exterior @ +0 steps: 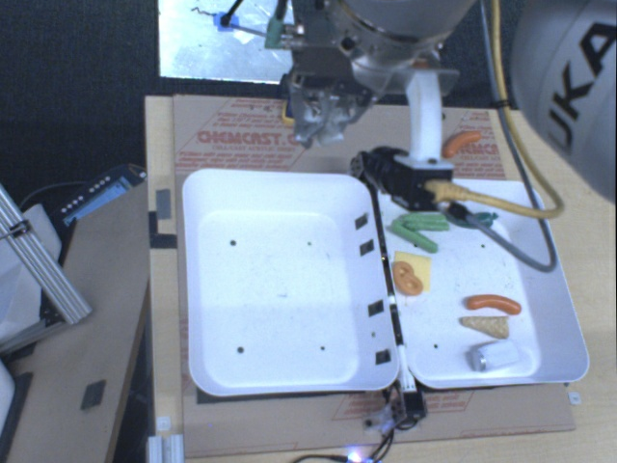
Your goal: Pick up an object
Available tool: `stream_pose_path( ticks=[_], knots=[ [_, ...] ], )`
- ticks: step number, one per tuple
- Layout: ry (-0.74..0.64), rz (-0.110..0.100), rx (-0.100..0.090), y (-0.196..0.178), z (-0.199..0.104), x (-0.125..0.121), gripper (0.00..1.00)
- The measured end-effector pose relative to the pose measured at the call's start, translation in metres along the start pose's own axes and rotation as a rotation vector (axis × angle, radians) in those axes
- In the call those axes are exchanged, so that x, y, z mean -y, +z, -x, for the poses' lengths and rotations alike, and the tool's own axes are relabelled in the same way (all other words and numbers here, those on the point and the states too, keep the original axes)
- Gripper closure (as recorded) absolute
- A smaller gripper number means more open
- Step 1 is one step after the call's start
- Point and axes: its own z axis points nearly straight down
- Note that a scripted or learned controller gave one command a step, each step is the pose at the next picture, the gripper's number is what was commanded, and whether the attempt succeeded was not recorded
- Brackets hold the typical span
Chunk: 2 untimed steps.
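1. In the right bin (554, 331), the loose objects lie together: green bean pods (421, 226) at the far side, a yellow cheese slice (416, 265) with a pretzel (407, 280) touching it, a sausage (494, 304), a tan wedge (485, 326) and a grey cylinder (485, 357) nearest.
2. Gripper (318, 114) hangs beyond the left bin (280, 278), above the cardboard.
3. Finger state: cannot tell.
4. A second sausage (463, 143) lies on the bench cardboard, far right.

Worktop (116, 258) carries a printed cardboard sheet (241, 133); on the sheet, two shallow white bins touching side by side: left bin (280, 186), right bin (564, 340)
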Motion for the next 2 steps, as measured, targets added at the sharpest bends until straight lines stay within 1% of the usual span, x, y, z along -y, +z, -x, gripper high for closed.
stream_pose_path(
  ticks=[2],
  knots=[
    [-0.012,0.004,-0.002,-0.022,-0.001,-0.002,1.0]
  ],
)
